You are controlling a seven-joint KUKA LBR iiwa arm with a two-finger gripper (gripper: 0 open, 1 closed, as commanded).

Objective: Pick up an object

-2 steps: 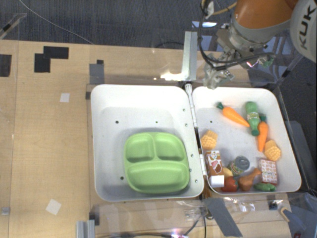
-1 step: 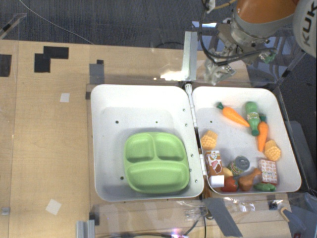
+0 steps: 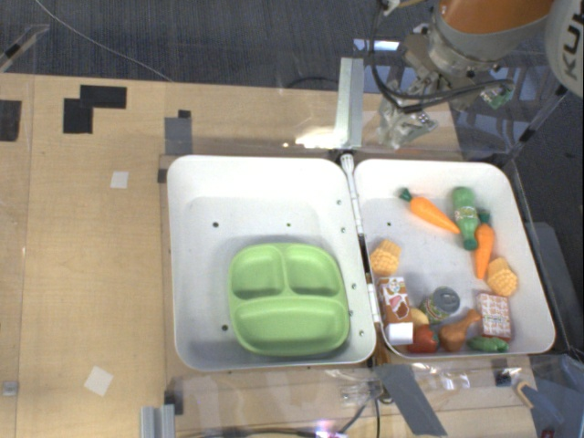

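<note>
On the surface [image 3: 82,272], the left bin [image 3: 196,199] holds a green divided plate [image 3: 287,297]. The right bin [image 3: 429,254] holds toy food (carrots [image 3: 431,212], corn [image 3: 385,257]). The tool [image 3: 406,121] hovers beyond its far rim; grip state unclear.

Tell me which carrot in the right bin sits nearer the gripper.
The angled carrot near the bin's far-left area, leafy end toward the corner. The other carrot stands upright beside the green vegetable, farther from the gripper.

Robotics lab, arm [image 3: 493,7] above white bins [image 3: 274,176]
</note>
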